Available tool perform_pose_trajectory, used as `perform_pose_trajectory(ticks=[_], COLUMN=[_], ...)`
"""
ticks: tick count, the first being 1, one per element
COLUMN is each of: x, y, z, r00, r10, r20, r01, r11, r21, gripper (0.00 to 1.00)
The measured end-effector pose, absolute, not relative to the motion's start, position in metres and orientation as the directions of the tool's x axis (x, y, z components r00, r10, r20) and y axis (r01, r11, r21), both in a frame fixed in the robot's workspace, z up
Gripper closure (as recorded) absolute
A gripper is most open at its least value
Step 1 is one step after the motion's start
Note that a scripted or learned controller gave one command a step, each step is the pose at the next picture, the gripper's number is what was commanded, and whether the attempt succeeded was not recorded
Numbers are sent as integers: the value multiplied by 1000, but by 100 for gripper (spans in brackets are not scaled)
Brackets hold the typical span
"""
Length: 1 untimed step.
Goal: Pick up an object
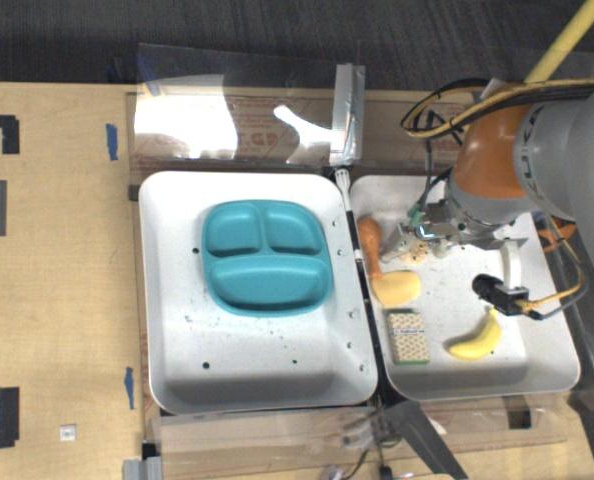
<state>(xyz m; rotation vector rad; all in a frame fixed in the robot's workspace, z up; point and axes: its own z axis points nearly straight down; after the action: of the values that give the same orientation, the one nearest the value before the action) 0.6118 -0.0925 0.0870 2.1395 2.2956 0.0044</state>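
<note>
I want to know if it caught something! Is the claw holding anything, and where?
Cannot tell. The claw is low in the right bin, near the carrot.

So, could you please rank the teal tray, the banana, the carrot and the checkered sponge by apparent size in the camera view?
1. teal tray, by far the largest
2. carrot and banana, too alike to rank
3. checkered sponge

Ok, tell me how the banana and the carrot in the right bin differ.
The banana is yellow and curved; the carrot is orange and straight. The banana lies toward the right bin's near right part, apart from other items; the carrot lies along the bin's left wall, its near end by a yellowish lump. The carrot is nearer the gripper. Both lie flat on the bin floor.
</note>
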Motion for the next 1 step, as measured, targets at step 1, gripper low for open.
perform_pose_trajectory(ticks=[1], x=[614], y=[-92], z=[100], r00=[-70], r10=[998], r20=[-1], r01=[998], r11=[70], r21=[11], gripper=[100])
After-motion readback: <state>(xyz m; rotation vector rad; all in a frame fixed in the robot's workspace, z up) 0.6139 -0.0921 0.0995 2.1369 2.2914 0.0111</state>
